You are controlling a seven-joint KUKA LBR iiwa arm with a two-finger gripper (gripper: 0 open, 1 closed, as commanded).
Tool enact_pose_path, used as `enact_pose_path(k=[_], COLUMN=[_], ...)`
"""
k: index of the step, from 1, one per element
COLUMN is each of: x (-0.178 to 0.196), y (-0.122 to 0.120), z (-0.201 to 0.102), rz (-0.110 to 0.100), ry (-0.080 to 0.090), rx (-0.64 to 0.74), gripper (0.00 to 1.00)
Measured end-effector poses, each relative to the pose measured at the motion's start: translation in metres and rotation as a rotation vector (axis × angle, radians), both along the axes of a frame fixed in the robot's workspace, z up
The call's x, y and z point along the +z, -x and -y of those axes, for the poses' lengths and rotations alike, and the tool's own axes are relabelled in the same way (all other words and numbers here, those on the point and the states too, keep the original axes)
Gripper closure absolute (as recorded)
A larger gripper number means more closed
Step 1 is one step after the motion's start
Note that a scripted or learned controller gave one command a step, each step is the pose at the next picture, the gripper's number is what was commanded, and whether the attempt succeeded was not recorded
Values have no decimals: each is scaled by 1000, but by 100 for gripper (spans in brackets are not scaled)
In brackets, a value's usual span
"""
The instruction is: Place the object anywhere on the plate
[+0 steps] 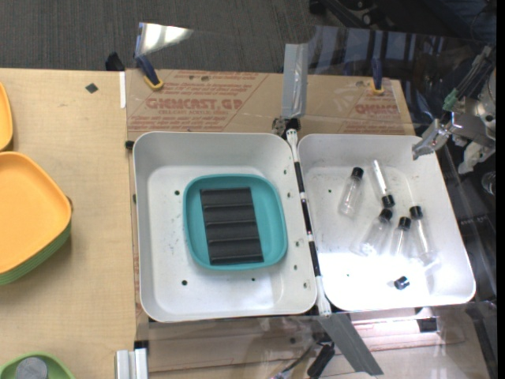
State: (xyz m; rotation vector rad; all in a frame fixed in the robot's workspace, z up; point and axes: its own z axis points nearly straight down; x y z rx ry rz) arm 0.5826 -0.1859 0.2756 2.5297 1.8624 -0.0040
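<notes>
loose black cap [401, 283] lies nearest, below the clear vials [384, 212] in the right bin [458, 290]; teal plate [272, 212] waits left of them; pincer [430, 142] hovers above-right, state undeterminable; recommend descending squarely over one isolated vial.
</notes>
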Motion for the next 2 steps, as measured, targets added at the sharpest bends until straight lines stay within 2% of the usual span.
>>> enact_pose_path(k=[1, 2], x=[113, 164], y=[-13, -70], z=[21, 20], rz=[-1, -2], ry=[0, 0], rx=[-153, -192], gripper=[0, 0])
